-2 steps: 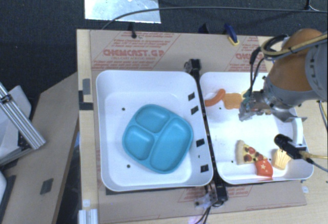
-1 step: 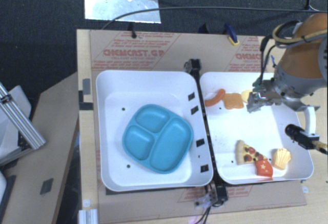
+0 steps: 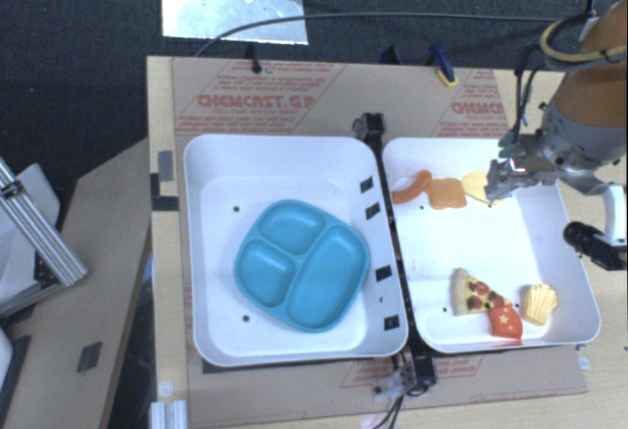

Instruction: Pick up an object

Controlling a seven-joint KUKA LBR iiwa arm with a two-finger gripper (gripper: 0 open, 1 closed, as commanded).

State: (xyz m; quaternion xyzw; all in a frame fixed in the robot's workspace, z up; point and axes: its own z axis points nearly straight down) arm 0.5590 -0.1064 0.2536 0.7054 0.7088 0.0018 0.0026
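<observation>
A single camera is looking down on the bench [image 3: 294, 93] from above at a slant, sitting high enough to be taking in both white bins whole. The left bin [image 3: 211, 221] is lying near the middle of the picture and the right bin [image 3: 569, 250] is reaching toward the right side, with the divider between them running slightly tilted from far to near. The far edge of the bench is showing toward the top, with dark carpet [image 3: 78, 5] lying beyond it, and the near edge is running off the bottom. The arm [image 3: 589, 93] is entering from the right, cut off by the frame.
</observation>
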